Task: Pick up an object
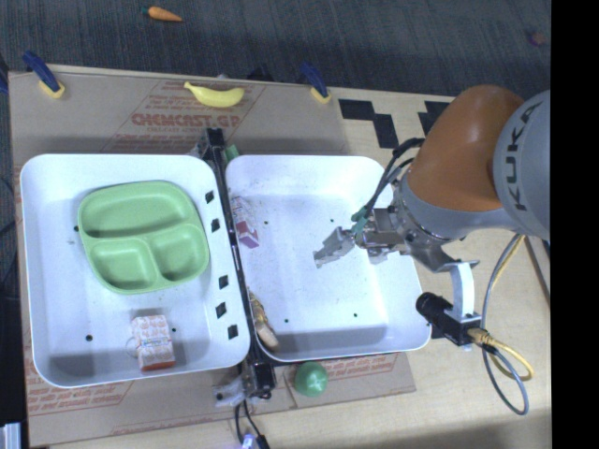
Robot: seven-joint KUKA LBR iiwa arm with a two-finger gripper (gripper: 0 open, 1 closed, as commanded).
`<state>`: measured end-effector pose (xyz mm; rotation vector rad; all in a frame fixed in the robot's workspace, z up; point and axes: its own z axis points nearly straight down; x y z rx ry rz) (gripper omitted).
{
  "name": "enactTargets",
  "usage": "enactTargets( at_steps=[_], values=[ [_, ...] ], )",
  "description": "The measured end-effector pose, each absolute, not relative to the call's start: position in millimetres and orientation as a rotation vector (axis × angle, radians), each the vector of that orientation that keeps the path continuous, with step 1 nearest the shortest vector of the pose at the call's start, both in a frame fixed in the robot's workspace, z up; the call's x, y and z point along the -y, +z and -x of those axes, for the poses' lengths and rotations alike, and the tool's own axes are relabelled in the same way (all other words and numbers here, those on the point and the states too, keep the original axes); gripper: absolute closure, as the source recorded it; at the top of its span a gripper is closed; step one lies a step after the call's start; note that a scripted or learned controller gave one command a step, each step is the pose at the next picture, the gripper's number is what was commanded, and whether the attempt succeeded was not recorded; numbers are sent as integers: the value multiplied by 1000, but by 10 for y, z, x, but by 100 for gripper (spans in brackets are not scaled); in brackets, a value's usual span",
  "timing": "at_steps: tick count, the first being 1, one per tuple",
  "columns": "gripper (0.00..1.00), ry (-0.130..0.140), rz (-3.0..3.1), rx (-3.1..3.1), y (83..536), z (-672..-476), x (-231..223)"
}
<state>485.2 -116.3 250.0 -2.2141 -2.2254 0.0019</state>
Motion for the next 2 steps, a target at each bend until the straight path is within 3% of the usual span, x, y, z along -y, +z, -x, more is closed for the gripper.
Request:
enactTargets(
  at_steps=[1, 2],
  values=[
    [0, 5, 2215, 2225, 2148, -4759, 1906],
    [0, 4, 2213, 2228, 1813, -5164, 2106]
  ],
)
